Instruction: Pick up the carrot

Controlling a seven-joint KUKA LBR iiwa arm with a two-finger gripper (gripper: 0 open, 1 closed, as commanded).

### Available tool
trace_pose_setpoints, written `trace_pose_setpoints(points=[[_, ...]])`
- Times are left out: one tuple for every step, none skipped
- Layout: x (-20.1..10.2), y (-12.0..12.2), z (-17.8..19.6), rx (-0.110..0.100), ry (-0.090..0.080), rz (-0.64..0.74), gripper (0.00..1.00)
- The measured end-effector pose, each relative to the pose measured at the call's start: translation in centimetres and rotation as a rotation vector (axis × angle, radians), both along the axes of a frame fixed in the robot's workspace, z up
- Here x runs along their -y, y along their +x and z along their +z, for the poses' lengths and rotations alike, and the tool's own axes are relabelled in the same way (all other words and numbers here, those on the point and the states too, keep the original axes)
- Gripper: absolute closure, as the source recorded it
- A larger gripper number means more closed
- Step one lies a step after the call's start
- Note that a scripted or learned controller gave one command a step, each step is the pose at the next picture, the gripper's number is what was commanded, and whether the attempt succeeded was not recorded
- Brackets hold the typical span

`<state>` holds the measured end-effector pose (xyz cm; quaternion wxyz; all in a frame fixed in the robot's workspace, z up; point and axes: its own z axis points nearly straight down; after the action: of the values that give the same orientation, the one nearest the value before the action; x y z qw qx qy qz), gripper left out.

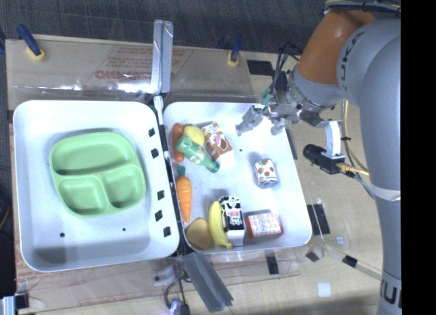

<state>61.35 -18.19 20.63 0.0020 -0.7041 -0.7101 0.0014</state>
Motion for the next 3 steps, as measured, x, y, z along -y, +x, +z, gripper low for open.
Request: trace_pose_setpoints(points=[[-5.2, -3.3, 1.0, 0.002, 0.001, 0.443, 0.00], [-5.9, -9.5, -11.5, 0.003, 0.003, 0.760, 0.00], [-7.9, 3.1, -11.4, 0.005, 0.001, 0.725, 0.00]])
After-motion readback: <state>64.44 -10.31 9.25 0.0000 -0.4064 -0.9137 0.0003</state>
